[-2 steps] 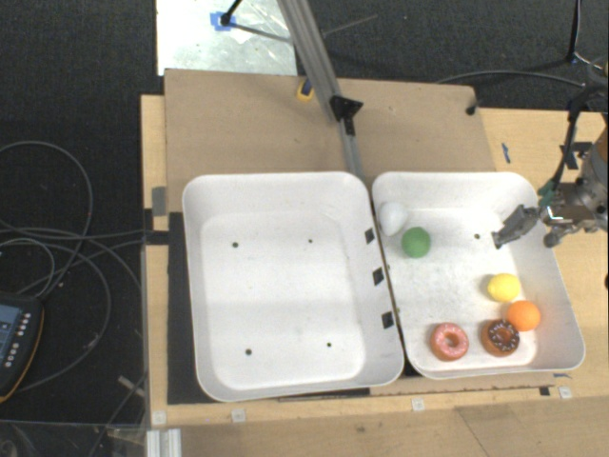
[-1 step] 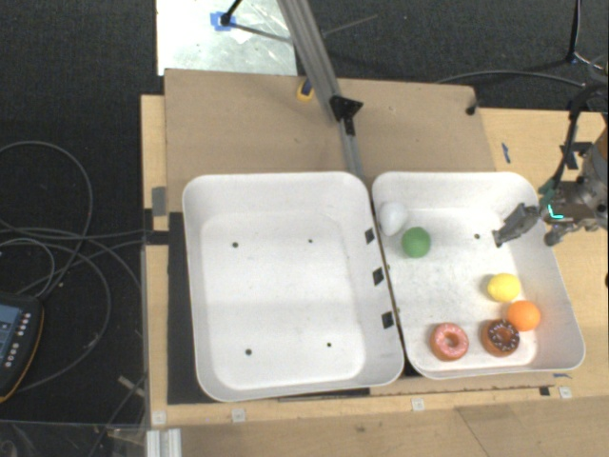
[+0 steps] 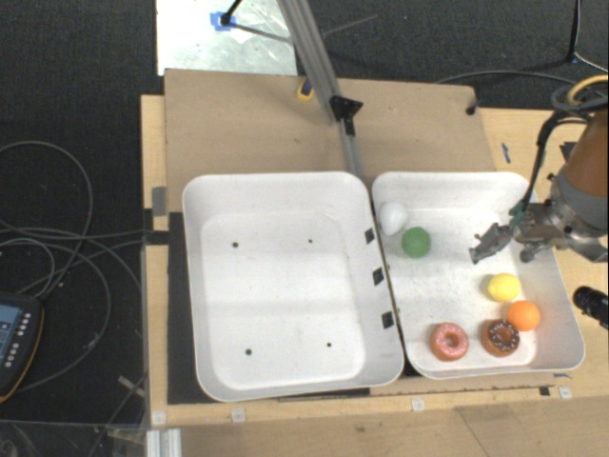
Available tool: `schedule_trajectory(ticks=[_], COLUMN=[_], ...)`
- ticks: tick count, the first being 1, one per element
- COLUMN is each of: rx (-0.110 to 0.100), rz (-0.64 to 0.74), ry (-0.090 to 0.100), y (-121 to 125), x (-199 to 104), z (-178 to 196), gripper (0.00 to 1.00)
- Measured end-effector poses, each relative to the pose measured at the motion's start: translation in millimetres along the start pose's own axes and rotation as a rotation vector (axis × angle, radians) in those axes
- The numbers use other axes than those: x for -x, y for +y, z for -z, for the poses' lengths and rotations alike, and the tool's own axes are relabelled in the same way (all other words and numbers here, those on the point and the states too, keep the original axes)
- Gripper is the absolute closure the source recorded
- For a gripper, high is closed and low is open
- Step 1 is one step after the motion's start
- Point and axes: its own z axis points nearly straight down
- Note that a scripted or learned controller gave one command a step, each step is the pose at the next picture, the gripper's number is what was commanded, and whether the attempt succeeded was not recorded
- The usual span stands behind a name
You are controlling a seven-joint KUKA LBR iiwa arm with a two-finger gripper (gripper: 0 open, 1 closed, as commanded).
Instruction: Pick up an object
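Note:
The right bin (image 3: 447,187) holds several small items. A white ball (image 3: 392,218) lies at its left edge with a green ball (image 3: 416,243) just below it. A yellow lemon (image 3: 503,288) and an orange ball (image 3: 523,315) sit toward the right side. A pink-iced doughnut (image 3: 449,341) and a chocolate doughnut (image 3: 500,337) rest near the front wall. My gripper (image 3: 485,246) hangs over the bin's right half, above and left of the lemon, right of the green ball. Nothing shows between its fingers.
The left bin (image 3: 205,198) stands beside the right one, joined at black clips along the shared rim. A grey pole (image 3: 319,55) slants across the bench from the back. Cables lie on the floor at left.

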Motion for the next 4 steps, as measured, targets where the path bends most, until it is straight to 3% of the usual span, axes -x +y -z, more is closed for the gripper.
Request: schedule_trajectory(ticks=[2,3,4], rx=[-0.001,0.007,0.011], rz=[-0.003,-0.003,0.004], ry=[0.0,-0.002,-0.004], y=[-13.9,-11.4,-8.4], x=[3.6,4.5,2.1], z=[-100.2,-86.2,-42.5], gripper=[0.0,1.0,1.0])
